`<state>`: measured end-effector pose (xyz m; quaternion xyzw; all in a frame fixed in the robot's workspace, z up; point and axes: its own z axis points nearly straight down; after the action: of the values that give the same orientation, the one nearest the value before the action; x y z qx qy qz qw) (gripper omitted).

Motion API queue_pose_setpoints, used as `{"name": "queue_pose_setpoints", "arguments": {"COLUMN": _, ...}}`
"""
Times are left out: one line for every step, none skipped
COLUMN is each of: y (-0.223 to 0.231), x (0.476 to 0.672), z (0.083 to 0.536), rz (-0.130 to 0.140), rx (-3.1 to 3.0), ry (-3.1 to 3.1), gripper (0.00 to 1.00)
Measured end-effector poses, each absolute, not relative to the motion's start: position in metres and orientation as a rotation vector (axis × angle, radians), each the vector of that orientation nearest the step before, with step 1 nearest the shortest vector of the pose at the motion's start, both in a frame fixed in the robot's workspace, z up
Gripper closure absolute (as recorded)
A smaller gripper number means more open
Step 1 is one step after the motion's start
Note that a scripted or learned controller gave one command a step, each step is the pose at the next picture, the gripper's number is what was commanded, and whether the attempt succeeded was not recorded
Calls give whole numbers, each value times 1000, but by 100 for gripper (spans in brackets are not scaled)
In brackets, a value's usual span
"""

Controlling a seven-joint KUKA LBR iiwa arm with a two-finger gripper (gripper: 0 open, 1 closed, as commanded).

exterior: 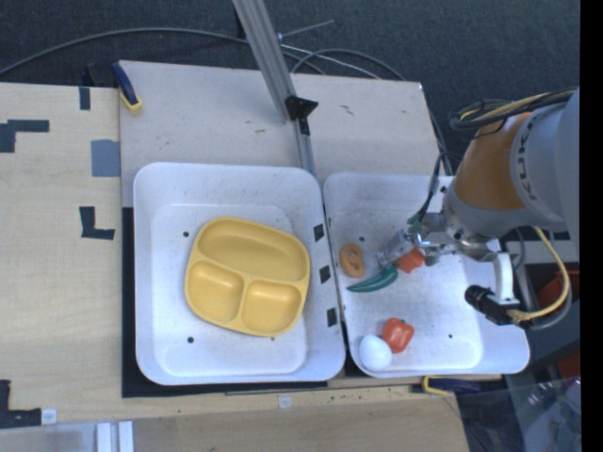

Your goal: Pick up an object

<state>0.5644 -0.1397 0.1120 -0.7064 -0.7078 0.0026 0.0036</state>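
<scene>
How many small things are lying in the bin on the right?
4 that I can see: a brown round piece near its left wall, a green and orange carrot-like piece at the gripper, a red pepper and a white egg near the front. The arm may hide more.

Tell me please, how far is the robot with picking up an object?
Done: the gripper has reached into the right bin and sits low beside the carrot with green leaves. In hand: I cannot tell whether it grips it. Left: lifting an object; the round brown piece, red pepper and white egg lie on the bin floor.
</scene>
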Motion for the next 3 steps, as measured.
{"name": "queue_pose_setpoints", "arguments": {"y": -140, "x": 566, "z": 126, "rz": 3, "rx": -2216, "ry": -2223, "gripper": 100}}
{"name": "queue_pose_setpoints", "arguments": {"y": -131, "x": 571, "z": 173, "rz": -3, "rx": -2220, "ry": -2226, "gripper": 100}}
{"name": "queue_pose_setpoints", "arguments": {"y": -124, "x": 572, "z": 233, "rz": -5, "rx": -2221, "ry": -2228, "gripper": 100}}
